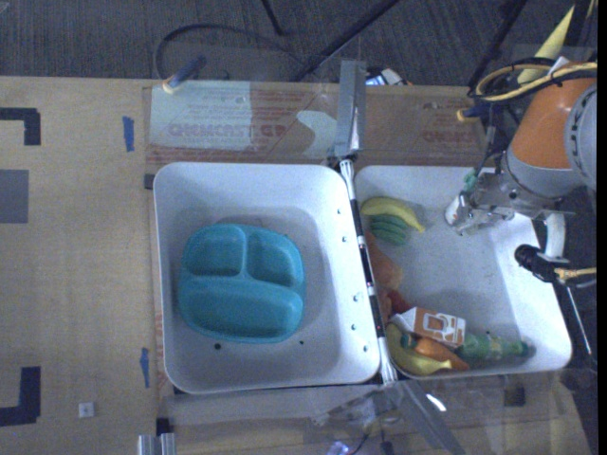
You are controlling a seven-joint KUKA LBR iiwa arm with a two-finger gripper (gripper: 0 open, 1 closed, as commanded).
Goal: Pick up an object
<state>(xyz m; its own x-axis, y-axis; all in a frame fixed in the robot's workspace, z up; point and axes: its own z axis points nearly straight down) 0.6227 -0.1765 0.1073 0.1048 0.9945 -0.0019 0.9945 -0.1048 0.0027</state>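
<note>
The desk carries two shallow white bins side by side, and the right bin serves as the landmark here. The arm, grey with an orange band, comes in over this bin's far right corner. Its end effector hangs above the bin's upper right floor, over bare white surface with no object between it and the bin. Whether its fingers are spread or closed cannot be told, as they appear as a small pale blur; nothing is seen held in them.

The objects that could be picked lie in the right bin. A yellow banana rests near the bin's upper left corner, with a green item touching it just below. An orange-red piece lies against the bin's left wall, about midway down. Along the bin's near edge sits a cluster: a small white carton with an orange mark, a second yellow banana beneath it, an orange carrot-like piece and a dark green item stretching toward the bin's lower right corner.

The left bin, touching the right bin's left wall, holds a blue divided plate with three compartments.
</note>
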